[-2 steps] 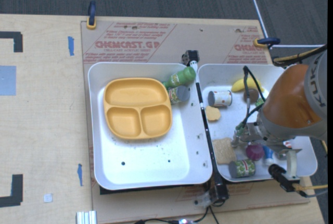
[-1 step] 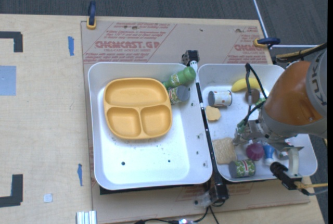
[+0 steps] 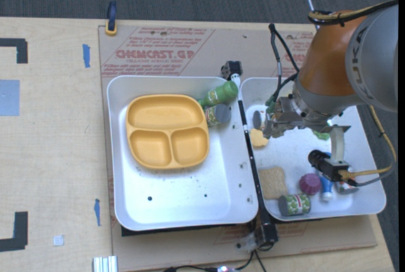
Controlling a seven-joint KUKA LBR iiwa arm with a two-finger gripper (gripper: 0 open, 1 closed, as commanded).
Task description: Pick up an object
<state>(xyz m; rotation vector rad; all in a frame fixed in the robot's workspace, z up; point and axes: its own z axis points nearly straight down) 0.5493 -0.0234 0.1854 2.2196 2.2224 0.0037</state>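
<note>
A pale wooden worktop [image 3: 50, 157] carries two shallow white bins. The grey and orange arm [image 3: 345, 55] reaches over the right bin [image 3: 373, 201], its pincer [image 3: 273, 125] low near the bin's left wall, just beside a small yellow piece [image 3: 257, 138]; whether it grips cannot be told. The left bin [image 3: 183, 201] holds a yellow divided tray [image 3: 168, 130] and a green bottle [image 3: 219, 94]. A green can [image 3: 295, 204] and purple object [image 3: 310, 183] lie near the right bin's front.
</note>
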